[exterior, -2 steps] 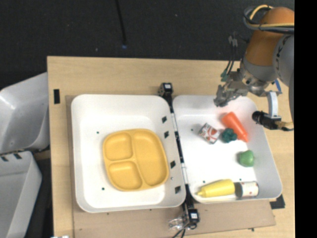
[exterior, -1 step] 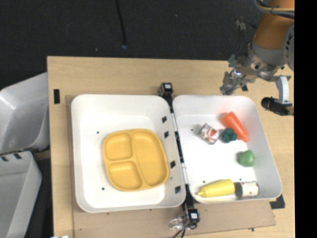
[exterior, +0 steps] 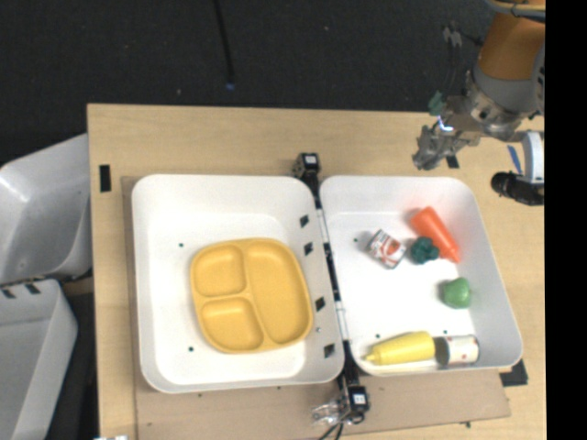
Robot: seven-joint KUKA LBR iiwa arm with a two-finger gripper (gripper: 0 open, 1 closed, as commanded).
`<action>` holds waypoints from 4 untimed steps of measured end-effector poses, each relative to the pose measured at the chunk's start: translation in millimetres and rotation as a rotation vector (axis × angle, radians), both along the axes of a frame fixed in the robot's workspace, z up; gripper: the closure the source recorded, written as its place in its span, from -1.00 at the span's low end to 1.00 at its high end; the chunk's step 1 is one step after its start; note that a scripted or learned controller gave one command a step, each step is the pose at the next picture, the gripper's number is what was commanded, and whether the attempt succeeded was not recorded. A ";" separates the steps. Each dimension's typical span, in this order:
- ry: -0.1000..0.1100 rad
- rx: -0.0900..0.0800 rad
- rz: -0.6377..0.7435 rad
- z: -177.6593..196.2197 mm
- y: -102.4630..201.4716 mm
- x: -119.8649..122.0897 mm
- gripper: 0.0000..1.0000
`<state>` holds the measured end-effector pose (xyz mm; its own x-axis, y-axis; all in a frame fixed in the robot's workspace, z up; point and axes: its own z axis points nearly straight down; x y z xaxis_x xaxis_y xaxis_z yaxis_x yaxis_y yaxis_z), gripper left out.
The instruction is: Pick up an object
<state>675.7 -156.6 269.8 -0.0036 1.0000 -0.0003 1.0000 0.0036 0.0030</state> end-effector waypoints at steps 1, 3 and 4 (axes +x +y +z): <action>0.003 0.000 0.002 -9.0 57.9 -9.9 1.00; 0.003 0.001 0.002 -9.4 159.3 -12.7 1.00; 0.005 0.000 0.002 -22.6 208.9 -11.2 1.00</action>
